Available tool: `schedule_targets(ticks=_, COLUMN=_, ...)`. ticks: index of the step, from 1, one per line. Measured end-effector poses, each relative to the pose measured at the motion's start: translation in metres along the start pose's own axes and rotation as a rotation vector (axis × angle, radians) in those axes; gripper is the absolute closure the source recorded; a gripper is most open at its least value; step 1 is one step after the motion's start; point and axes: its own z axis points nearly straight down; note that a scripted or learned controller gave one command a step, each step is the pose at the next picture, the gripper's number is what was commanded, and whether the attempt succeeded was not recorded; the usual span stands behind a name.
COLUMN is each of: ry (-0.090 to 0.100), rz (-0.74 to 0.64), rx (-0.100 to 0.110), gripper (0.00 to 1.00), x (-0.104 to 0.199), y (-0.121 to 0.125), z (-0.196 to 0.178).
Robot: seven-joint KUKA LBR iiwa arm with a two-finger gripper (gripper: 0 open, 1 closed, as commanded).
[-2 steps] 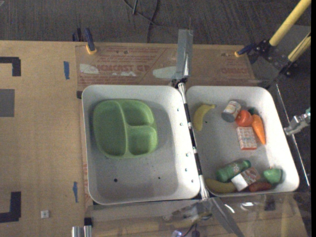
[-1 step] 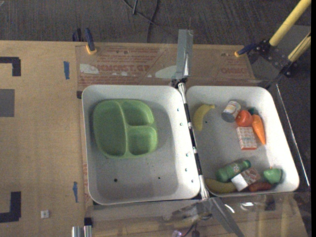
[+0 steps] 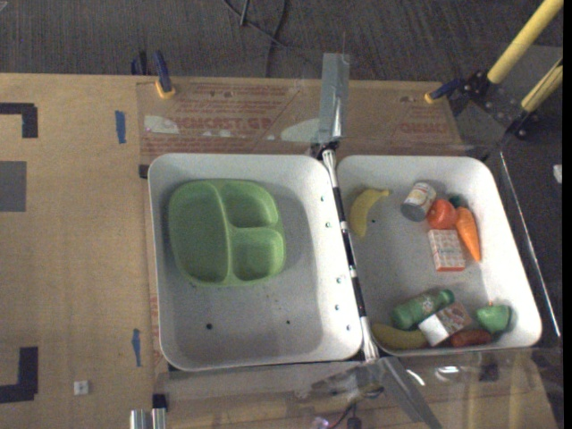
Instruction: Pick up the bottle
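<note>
Two shallow white bins are seen side by side on the tan surface (image 3: 71,266). The left bin (image 3: 179,329) holds a green divided plate (image 3: 227,231), which lies in the upper half of the bin, toward its left wall; three compartments are moulded into it. The rest of that bin's floor is marked by a few small dark dots.

The right bin (image 3: 509,239) is filled with small objects. A yellow banana (image 3: 365,208) is placed near the upper left corner, close to the divider between the bins. To its right a small can (image 3: 417,200) lies tilted, and just beside it an orange-red pepper-like piece (image 3: 440,214) touches a carrot (image 3: 468,232). Below these a small printed carton (image 3: 446,249) lies flat.

The bottle (image 3: 422,308), green with a pale label near one end, is found lying on its side in the lower part of the right bin, tilted with its upper end toward the right. A second banana (image 3: 398,336) is tucked under its lower left end, against the bin's front wall. Next to the bottle's lower right are a white-labelled item (image 3: 443,323) and a red piece (image 3: 470,337), and a green piece (image 3: 493,317) sits in the lower right corner.

The state of the hand cannot be told from this view.
</note>
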Motion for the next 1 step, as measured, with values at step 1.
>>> schedule_targets(ticks=1, ry=0.003, rz=-0.236, rx=0.001, gripper=0.00, x=0.0638, y=-0.0054, z=0.0865)
